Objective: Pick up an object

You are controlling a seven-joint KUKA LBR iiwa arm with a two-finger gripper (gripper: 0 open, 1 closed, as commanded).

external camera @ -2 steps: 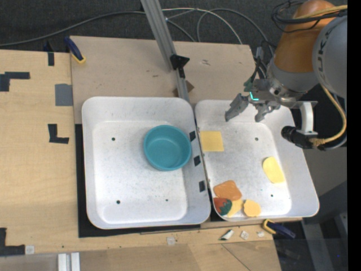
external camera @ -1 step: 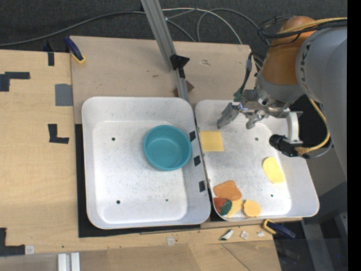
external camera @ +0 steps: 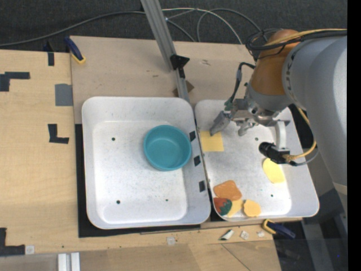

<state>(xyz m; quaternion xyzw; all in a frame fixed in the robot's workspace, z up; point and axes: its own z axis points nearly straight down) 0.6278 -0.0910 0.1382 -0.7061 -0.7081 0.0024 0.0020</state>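
Arm [external camera: 304, 66] came in from the right, grey body with the orange band [external camera: 269, 72] above the wrist, sitting over the upper part of the right bin [external camera: 299, 205]. Gripper [external camera: 232, 123] hung over that bin's upper left area, near the divider between the two bins. One dark finger [external camera: 219, 123] angled down and left, its tip right at the top edge of the yellow square piece [external camera: 212, 143]; the other finger [external camera: 244, 126] sat apart to the right. Jaws were spread, nothing seen between them, so no grasp. Couldn't tell if the left finger tip actually touched the square or just hovered above it. Yellow square lay flat on the bin floor by the left wall. Rest of the right bin: a yellow block [external camera: 274, 171] on the right side, just below a black fitting [external camera: 271, 150] with a cable; an orange piece [external camera: 227, 189] near the bottom left, touching a multicoloured item [external camera: 224, 206] below it; a small yellow-orange round piece [external camera: 251, 208] just beside those. Left bin [external camera: 101, 208] held a teal bowl [external camera: 166, 147], upright, right of centre, well apart from the gripper. A grey pole [external camera: 161, 33] slanted down from the top to the bench behind the bins. Blue-and-yellow clamps at the bench's top left [external camera: 75, 49] and bottom right [external camera: 277, 228].
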